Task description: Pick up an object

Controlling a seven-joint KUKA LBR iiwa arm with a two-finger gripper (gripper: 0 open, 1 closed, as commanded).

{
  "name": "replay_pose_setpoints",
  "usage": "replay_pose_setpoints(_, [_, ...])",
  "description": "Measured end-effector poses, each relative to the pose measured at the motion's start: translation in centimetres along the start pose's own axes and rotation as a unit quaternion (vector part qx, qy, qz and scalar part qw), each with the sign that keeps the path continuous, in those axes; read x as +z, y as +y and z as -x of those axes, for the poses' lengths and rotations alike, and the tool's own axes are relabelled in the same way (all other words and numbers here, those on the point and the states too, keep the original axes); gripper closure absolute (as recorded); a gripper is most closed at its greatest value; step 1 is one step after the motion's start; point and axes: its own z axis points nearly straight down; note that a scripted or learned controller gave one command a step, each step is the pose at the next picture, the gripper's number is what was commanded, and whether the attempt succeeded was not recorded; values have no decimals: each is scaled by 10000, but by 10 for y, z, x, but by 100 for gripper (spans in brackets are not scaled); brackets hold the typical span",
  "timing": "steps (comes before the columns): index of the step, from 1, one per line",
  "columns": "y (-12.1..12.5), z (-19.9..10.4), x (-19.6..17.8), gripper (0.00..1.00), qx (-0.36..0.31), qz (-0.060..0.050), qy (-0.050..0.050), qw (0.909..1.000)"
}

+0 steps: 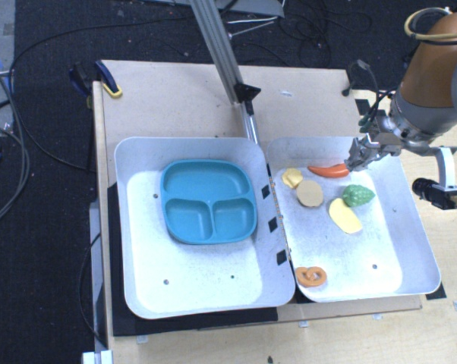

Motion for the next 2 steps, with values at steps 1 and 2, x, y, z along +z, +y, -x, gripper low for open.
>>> replay_pose_setpoints(1, [-22, -51, -12, 100, -2, -7, 0, 10000])
replay_pose_setpoints(2, [-45, -107, -2, 100, -6, -17, 3, 10000])
